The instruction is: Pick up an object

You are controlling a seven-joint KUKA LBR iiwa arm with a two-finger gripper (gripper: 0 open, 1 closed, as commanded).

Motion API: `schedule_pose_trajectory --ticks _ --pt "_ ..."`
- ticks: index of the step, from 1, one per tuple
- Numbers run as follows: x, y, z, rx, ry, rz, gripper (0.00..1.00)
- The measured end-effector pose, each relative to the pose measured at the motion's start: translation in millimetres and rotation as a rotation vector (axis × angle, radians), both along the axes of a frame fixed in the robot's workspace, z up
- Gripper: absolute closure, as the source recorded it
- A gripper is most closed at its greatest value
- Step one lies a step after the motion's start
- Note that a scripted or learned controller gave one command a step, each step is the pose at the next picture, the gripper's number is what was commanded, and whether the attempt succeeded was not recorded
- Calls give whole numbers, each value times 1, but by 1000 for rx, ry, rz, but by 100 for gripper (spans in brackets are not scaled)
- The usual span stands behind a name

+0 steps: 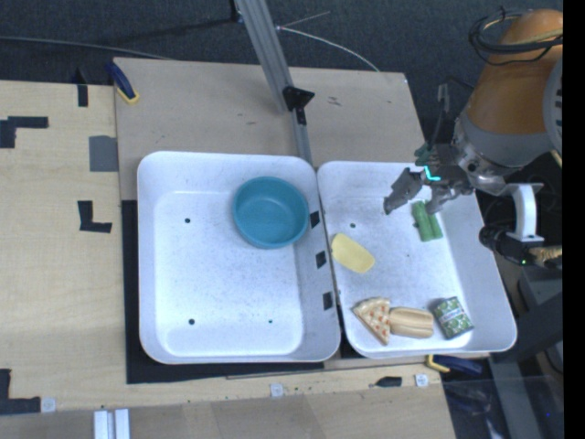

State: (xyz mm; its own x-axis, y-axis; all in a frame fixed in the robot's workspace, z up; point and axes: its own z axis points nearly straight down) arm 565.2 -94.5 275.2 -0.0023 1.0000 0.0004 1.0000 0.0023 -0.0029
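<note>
My gripper (418,198) hangs over the upper right part of the right bin (388,254), fingers spread open with nothing between them. A green stick-shaped object (426,221) lies just below and right of the fingertips. A yellow lemon-like piece (352,253) rests near the bin's left side. Along the bin's front lie a pizza slice (372,318), a hot-dog bun (410,322) and a small green packet (452,316). A blue bowl (270,211) sits in the upper part of the left bin (183,300).
A grey metal pole (270,48) slants down from the top to the gap between the bins. The arm's orange and grey body (512,71) fills the upper right. Wooden bench surface lies to the left.
</note>
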Motion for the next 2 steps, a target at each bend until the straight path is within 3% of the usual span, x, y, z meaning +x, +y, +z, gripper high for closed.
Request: schedule_pose_trajectory --ticks 1,2 --pt "0 0 1 0 -1 0 0" --pt "1 8 -46 -1 3 -1 0"
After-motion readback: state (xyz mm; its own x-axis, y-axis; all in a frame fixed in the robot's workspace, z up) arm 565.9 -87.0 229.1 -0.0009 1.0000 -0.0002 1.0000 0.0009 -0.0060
